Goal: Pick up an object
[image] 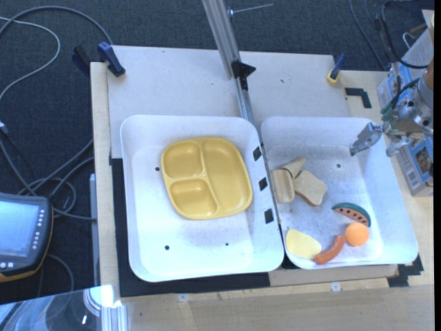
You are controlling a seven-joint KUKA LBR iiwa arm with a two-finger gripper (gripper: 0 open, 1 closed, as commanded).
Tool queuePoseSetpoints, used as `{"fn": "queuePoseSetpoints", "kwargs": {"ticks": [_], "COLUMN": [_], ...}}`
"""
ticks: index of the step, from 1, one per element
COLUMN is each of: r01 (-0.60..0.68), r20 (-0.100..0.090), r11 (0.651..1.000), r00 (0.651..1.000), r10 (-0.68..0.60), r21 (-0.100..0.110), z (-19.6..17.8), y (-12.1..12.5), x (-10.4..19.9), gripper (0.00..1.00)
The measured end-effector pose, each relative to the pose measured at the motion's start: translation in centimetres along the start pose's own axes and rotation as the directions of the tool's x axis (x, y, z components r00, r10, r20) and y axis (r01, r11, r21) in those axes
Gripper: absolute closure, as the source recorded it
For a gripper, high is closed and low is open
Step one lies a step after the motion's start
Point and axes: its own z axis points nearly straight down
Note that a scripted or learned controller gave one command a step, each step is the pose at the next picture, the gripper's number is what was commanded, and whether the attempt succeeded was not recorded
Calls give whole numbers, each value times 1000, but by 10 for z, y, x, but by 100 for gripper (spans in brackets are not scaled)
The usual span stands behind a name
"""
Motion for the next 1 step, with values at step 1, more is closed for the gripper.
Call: {"fn": "queuePoseSetpoints", "kwargs": {"ticks": [1], "r01": [0], "r20": [0], "r11": [1000], "r00": [1000], "r10": [0], "r21": [0], "z": [0], "y": [0], "x": [0], "gripper": [0]}}
